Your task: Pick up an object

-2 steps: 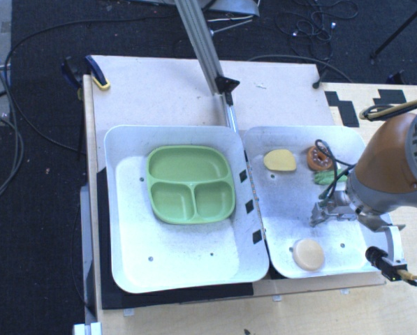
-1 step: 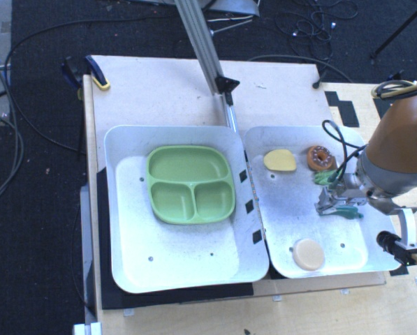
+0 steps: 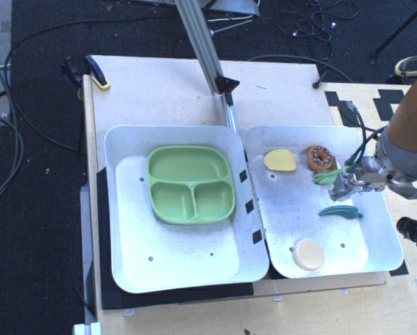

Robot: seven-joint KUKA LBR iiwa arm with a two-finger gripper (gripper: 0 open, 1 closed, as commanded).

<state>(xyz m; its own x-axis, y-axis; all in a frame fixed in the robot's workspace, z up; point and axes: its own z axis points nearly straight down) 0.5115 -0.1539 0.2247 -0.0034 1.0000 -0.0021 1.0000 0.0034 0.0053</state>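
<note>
The right bin [image 3: 285, 246] holds a yellow rounded piece [image 3: 280, 160], a brown frosted doughnut [image 3: 320, 158], a light green piece [image 3: 326, 178], a teal pepper-like piece [image 3: 341, 211] and a cream round disc [image 3: 309, 254]. My gripper [image 3: 344, 189] hangs low over the right side of this bin, just right of the light green piece and just above the teal piece. Nothing is visibly held between its fingers.
The left bin [image 3: 131, 257] holds a green three-compartment plate [image 3: 191, 183]. A slanted metal pole [image 3: 205, 40] crosses above the seam between the bins. A blue and yellow clamp [image 3: 96, 72] sits at the bench's far left corner. The arm fills the right edge.
</note>
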